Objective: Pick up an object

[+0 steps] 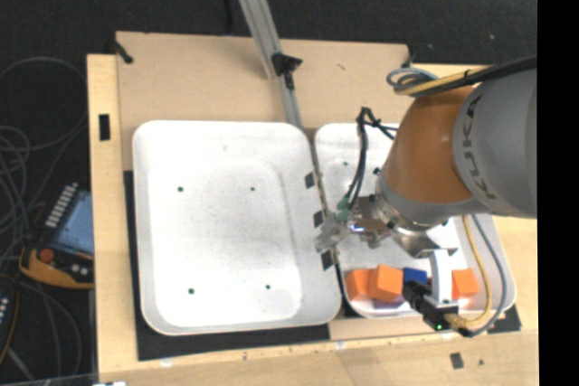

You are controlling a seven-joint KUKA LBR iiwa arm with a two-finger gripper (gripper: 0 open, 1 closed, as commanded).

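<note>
In the right bin an orange block lies near the front edge. A small blue piece sits just right of it, and another orange block lies further right. My arm comes in from the right and covers most of this bin. The gripper hangs low over the bin's left side, just behind the nearer orange block. I see nothing held in it.
The left bin is a wide white tray beside the right one. A slanted metal rail runs from the top down to the gap between the bins. Cables and a handheld device lie off the bench at left.
</note>
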